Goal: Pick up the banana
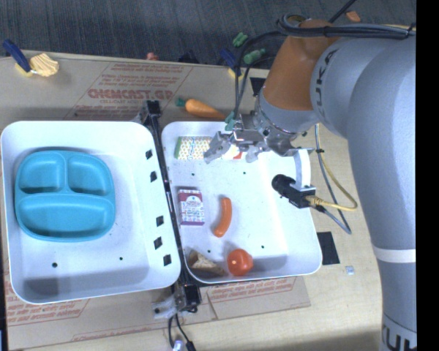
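Grey and bulky, the arm (366, 123) fills the right side of the camera view, its orange band above the wrist. Its gripper (230, 143) hangs over the far part of the right bin (300, 232), fingers spread apart with nothing between them. No banana can be made out. Below the gripper lie a small red-and-white packet (191, 206), an orange sausage-shaped piece (222, 216), a tomato (239, 261) and a brownish item (203, 262). A blue divided plate (64, 194) sits in the left bin (14, 284).
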{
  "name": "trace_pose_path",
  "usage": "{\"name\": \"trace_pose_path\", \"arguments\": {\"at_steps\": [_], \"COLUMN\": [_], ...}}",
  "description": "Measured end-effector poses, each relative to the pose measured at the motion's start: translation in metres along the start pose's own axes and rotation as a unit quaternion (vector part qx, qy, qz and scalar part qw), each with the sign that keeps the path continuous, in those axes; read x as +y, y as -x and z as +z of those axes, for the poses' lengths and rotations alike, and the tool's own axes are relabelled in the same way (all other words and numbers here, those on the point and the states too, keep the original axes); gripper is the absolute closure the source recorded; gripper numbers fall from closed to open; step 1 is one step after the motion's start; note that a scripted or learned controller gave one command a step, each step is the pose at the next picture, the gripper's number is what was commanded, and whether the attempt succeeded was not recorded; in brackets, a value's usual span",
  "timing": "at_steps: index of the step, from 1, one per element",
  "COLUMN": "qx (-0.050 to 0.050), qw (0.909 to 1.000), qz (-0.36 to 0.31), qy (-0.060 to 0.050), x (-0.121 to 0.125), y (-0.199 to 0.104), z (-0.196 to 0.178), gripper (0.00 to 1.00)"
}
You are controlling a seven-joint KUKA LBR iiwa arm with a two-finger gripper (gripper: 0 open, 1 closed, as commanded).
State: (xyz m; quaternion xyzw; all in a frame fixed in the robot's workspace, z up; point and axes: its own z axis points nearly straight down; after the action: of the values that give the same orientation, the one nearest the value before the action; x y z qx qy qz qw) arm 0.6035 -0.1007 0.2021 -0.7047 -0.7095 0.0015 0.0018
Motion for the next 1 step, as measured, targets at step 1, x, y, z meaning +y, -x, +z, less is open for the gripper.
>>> {"name": "trace_pose_path", "arguments": {"at_steps": [1], "qx": [0.0], "qw": [0.9991], "qz": [-0.043], "qy": [-0.001], "x": [-0.0865], "y": [-0.0692], "z": [0.0116], "gripper": [0.0]}}
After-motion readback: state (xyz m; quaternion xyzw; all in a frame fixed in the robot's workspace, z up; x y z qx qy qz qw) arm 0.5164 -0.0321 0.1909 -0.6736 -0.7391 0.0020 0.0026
